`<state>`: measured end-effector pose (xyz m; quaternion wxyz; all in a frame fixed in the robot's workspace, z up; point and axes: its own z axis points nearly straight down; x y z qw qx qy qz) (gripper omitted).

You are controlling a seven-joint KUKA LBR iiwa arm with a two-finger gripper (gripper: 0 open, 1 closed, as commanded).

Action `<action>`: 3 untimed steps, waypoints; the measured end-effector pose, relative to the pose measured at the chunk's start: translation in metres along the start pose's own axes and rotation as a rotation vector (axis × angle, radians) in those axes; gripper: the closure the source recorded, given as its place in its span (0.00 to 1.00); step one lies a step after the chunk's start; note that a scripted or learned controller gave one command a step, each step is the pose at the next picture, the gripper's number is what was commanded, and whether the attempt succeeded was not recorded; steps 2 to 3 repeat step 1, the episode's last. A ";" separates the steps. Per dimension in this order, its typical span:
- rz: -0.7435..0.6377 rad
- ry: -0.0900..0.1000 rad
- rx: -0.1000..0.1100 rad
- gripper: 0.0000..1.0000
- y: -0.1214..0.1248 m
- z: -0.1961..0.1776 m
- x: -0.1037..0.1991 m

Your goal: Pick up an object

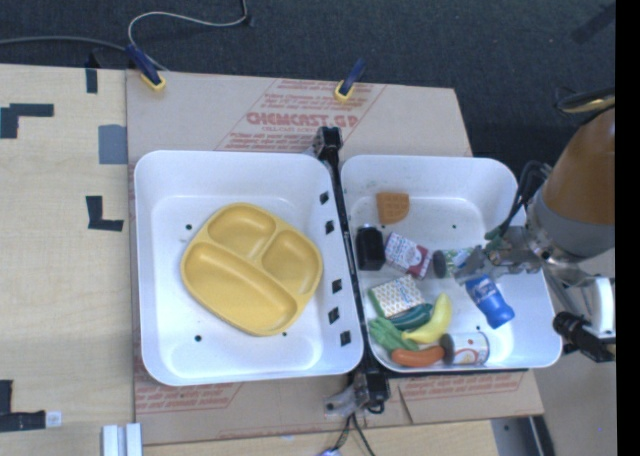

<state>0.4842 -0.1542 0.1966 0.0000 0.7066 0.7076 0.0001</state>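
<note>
Camera view, bench: two shallow white bins sit side by side on a cardboard sheet, meeting at a black hinge strip down the middle.
Left bin (160, 274): it holds a yellow divided plate (252, 267) lying flat near the centre, with bare white floor along all four walls.
Right bin (470, 176): the upper half is mostly bare apart from an orange-brown sponge piece (393, 207); the lower half is crowded.
Clutter, lower half: a black cylinder (370, 248) stands just beside the hinge wall, a red-and-white packet (408, 253) next to it, a checked box (396, 296) below, then a banana (435, 320), a green vegetable (392, 332) and an orange carrot-like piece (418, 355) near the front wall.
Blue bottle (489, 301): it lies toward the bin's right side, long axis slanted from upper left to lower right, pale cap end pointing up-left, with some free floor to its right.
Arm: it enters from the right over the bin's right wall, orange band cut off at the frame edge.
Gripper (478, 260): it hangs just above the bottle's cap end, apparently close to touching it.
Fingers: dark and blurred against the clutter; whether they are spread or closed cannot be told.
Hard to read: a small round object by the front wall, beside the carrot-like piece, is too indistinct to name.
</note>
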 end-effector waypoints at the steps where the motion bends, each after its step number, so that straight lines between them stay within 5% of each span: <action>1: 0.000 0.000 0.000 1.00 0.000 -0.051 0.068; 3: 0.000 0.000 0.000 1.00 0.000 -0.051 0.068</action>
